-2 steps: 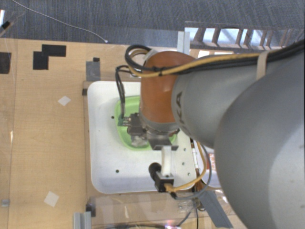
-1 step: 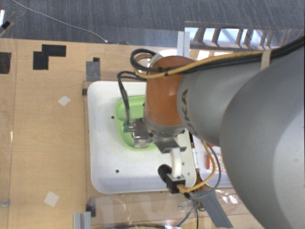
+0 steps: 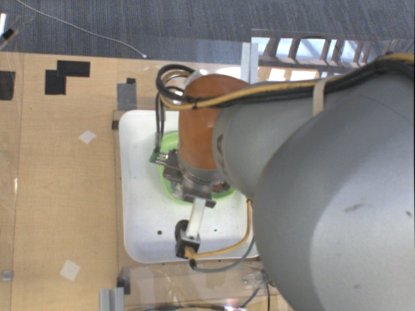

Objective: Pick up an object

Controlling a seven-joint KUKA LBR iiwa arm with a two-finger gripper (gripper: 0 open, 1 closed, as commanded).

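While the arm point(image 3: 324, 173) hangs low over the white bin point(image 3: 139, 193), its wrist hides the end effector point(image 3: 194, 196), likely reaching for the green object point(image 3: 170, 173) beneath; grip state unclear.

A robotics lab is showing here: a big grey industrial arm point(image 3: 324, 193) is reaching over a pale wooden worktop point(image 3: 58, 199) carrying a shallow white plastic bin point(image 3: 139, 193), with dark grey carpet point(image 3: 194, 11) lying beyond.

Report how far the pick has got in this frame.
Done: the arm has reached over the white bin, with its orange band above a green object. In hand: nothing that can be seen; the wrist hides the gripper's tips. Left: gripping an object and lifting it clear of the bin.
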